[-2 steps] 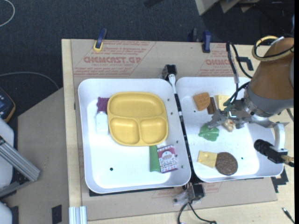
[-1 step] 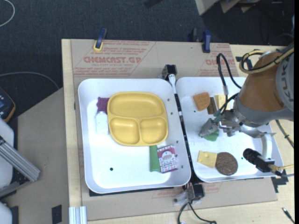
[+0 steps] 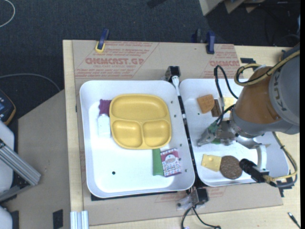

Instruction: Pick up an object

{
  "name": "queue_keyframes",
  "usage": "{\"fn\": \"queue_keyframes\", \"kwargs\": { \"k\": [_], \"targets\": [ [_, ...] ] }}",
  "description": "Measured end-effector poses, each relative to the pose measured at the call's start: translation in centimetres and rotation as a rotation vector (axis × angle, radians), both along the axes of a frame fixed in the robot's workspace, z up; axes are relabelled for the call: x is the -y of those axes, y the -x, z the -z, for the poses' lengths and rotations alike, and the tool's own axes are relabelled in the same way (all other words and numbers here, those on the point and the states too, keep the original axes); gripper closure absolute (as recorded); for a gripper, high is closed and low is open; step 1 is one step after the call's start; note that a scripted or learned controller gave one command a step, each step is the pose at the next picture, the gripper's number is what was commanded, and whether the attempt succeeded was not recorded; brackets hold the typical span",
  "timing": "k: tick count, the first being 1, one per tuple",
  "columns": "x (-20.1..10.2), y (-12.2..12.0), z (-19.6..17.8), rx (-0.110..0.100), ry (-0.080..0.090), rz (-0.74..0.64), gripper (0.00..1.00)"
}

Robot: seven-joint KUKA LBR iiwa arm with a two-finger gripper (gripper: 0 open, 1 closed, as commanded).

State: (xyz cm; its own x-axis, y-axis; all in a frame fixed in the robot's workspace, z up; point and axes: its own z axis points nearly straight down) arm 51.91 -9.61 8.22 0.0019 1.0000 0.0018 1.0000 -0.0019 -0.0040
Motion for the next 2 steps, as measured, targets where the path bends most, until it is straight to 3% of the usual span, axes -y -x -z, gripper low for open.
{"fn": "queue_keyframes", "kwargs": {
  "k": [1, 2],
  "targets": [
    [0.1, -0.1, -1.3, 0.006, 0.002, 0.001, 1.00],
    [0.5, 0.1, -7.5, 0.010, 0.004, -0.002, 1.00]
  ]
}}
